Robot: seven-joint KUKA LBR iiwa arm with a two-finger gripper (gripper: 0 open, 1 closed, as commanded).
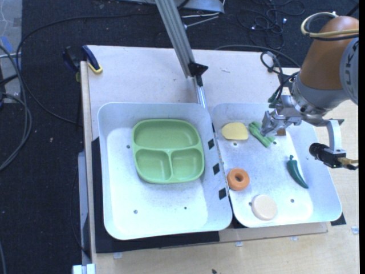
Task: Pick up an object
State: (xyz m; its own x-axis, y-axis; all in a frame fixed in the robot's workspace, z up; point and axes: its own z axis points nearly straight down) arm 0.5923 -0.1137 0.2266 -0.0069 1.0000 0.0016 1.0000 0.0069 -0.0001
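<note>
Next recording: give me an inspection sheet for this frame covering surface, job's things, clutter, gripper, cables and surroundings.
Surface: pale bench bearing left bin and right bin.
Job's things: in the right bin, yellow piece, light green piece, orange ring, dark green pepper, cream disc.
Clutter: green divided plate in the left bin; blue and yellow clamp at the bench corner.
Gripper: gripper low over the light green piece; grasp cannot be judged.
Cables: black cables on the floor.
Surroundings: dark floor, metal stand.
</note>
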